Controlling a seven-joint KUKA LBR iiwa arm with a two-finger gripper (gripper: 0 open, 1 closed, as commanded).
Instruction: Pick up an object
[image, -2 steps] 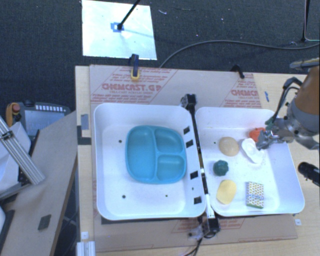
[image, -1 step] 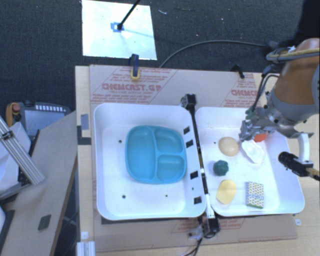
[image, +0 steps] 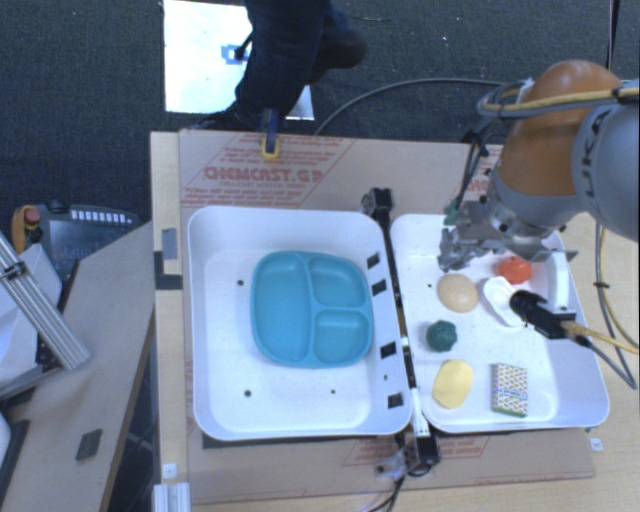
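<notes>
My gripper (image: 453, 256) hangs over the far left part of the right bin (image: 585, 400), and the grey arm reaches in from the right. Just in front of it a tan egg-shaped object (image: 458, 292) lies on the bin floor. To the gripper's right sits a small orange-red object (image: 515, 269). Nearer the front lie a dark green ball (image: 442, 334), a yellow rounded object (image: 452, 383) and a small patterned box (image: 509, 388). Nothing shows in the gripper's grasp.
The left bin (image: 215, 330) holds a blue divided plate (image: 310, 307). A black clamped divider (image: 392, 300) runs between the two bins. Both bins rest on a cardboard sheet (image: 270, 170) on the bench.
</notes>
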